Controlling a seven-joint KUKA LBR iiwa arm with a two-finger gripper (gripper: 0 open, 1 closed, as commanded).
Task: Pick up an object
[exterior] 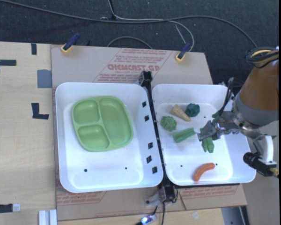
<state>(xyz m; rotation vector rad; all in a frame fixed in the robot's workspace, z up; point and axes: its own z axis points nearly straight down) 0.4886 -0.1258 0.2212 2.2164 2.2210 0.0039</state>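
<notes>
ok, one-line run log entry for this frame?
gripper low in right bin | over green piece | grasp unconfirmed | orange sausage untouched

I see a small green toy vegetable lying just under the gripper's tips in the right white bin.

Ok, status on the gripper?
Gripper low in right bin, over green piece. Grasp unconfirmed. Green stick close by.
</notes>
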